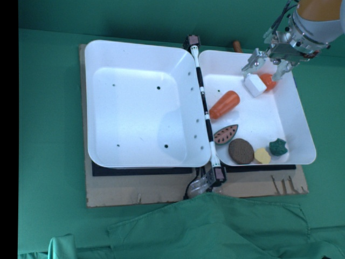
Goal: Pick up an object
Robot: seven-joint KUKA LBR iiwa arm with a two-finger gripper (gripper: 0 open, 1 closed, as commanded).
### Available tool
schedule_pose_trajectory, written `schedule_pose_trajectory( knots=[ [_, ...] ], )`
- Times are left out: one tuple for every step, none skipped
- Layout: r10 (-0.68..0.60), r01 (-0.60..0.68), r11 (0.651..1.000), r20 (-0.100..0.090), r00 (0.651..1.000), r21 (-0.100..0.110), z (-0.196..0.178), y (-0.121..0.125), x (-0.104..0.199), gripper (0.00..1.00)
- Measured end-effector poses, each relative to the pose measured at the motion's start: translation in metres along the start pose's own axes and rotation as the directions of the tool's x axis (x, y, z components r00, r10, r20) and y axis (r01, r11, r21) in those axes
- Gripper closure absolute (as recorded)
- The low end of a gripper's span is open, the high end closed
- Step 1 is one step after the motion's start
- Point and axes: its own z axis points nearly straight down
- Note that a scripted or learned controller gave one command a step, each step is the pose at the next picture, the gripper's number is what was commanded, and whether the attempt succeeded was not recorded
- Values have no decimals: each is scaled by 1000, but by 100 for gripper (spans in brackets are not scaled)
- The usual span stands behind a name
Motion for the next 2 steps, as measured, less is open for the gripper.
schedule_pose_trajectory(
  knots=[
    [2, -2, 1000, -1, 1000, 10, 105, 3, -2, 0],
    [0, 0, 1000, 4, 1000, -21, 132, -15, -6, 0]
  ],
)
